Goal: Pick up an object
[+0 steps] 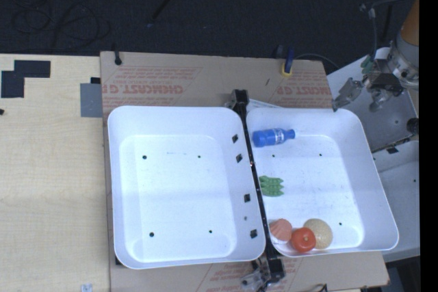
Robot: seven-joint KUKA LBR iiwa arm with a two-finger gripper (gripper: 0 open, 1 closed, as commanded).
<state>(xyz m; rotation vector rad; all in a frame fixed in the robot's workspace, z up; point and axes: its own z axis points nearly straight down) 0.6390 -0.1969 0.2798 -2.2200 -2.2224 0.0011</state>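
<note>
Two shallow white plastic bins sit side by side on the desk; we see the jaws (373, 89) poised beyond the far right corner of the right bin (356, 178), holding nothing, their opening too small to judge. Nearest them, down-left, lies the blue plastic bottle (273, 137), long axis running crosswise, white cap toward the jaws. We judge it the likeliest target.
</note>
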